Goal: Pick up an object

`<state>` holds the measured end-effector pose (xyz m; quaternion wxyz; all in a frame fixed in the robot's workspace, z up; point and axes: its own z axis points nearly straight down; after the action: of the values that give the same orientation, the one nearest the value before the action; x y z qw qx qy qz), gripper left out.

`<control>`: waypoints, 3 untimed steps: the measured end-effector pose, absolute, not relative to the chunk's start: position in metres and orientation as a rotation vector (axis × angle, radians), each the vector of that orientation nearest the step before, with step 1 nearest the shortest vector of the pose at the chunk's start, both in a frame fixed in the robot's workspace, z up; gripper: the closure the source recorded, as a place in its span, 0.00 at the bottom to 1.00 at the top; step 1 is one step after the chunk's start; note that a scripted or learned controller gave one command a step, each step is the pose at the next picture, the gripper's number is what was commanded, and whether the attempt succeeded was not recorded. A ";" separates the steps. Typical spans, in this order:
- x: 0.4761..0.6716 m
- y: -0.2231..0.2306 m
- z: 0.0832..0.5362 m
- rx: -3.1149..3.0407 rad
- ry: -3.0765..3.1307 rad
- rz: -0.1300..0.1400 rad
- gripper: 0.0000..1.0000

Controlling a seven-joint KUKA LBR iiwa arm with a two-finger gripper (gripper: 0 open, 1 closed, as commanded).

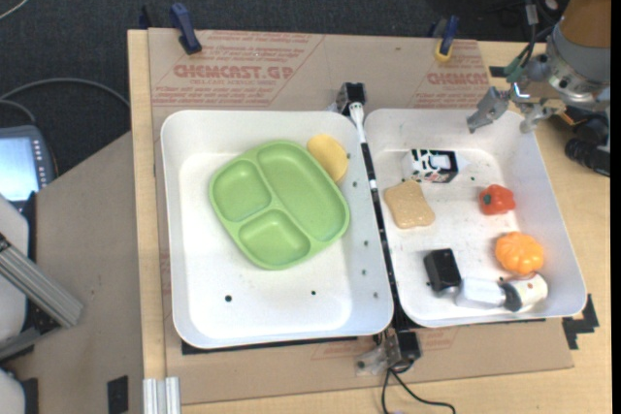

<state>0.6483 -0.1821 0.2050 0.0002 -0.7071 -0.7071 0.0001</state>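
While the grey two-finger gripper point(506, 104) hangs over the far edge of the right white plastic bin point(561, 208), fingers spread around nothing, a small red pepper-shaped toy point(496, 199) lies near below, probably scattered loosely with its neighbours for easy picking.

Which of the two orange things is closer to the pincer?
The small red-orange one. It lies nearer the pincer than the bigger pumpkin below it.
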 end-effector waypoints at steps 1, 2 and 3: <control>0.570 -0.178 0.272 -2.220 -2.216 0.004 0.00; 0.528 -0.124 0.328 -2.219 -2.223 0.001 0.00; 0.490 -0.063 0.340 -2.219 -2.220 0.002 0.00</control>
<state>0.4900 -0.0627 0.3397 0.0014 -0.7069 -0.7073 0.0006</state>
